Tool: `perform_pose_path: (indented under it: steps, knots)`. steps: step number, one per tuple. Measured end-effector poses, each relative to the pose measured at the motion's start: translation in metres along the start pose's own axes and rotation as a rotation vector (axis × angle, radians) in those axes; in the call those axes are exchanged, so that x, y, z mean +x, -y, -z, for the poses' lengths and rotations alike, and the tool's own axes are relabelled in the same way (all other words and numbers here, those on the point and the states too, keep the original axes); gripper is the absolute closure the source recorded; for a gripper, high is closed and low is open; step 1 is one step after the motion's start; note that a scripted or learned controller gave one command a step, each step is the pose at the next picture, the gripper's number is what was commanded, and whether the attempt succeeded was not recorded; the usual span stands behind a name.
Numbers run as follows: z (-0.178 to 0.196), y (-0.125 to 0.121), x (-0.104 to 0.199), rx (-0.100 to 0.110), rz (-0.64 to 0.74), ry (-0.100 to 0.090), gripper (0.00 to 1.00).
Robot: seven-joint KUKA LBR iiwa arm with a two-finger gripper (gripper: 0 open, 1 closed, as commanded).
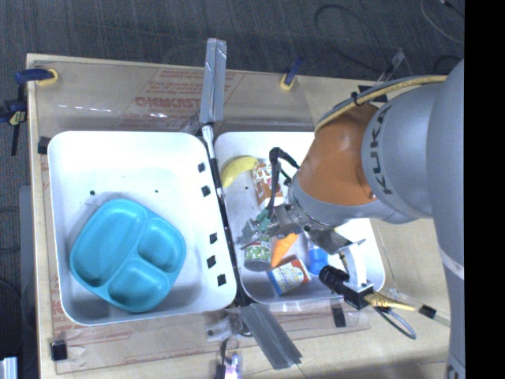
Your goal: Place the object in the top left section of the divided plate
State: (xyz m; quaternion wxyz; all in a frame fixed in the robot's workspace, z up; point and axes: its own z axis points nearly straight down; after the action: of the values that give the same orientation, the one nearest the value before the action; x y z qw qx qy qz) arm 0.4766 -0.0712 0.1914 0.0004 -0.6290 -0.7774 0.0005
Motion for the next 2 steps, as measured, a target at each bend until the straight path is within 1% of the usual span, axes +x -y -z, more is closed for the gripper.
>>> perform_pose_path:
  steps: [1,2]
  knots:
    - [0.006,-0.012,0.056,0.001,0.135,-0.001,1.0]
    - [-0.001,-0.06,0.113,0.002,0.08,-0.001,1.0]
